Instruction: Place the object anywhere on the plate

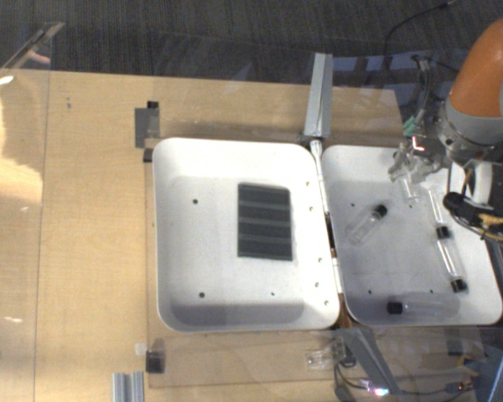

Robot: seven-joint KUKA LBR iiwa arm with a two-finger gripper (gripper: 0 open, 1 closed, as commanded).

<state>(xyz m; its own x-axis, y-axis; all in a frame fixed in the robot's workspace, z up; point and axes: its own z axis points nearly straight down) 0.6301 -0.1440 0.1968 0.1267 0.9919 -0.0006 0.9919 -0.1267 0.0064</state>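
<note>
Bench of pale wood [75,249] carries two shallow white bins side by side: the left bin [184,224] holds a dark ribbed plate [265,221] lying flat near its centre, the right bin [478,296] holds several clear tubes with black caps. One short tube [366,222] lies tilted mid-bin, a long one [448,256] runs along the right side, another [419,307] lies by the near wall. Arm's orange band [486,65] sits at upper right, gripper [409,164] over the right bin's far part, near the short tube but apart from it.
</note>
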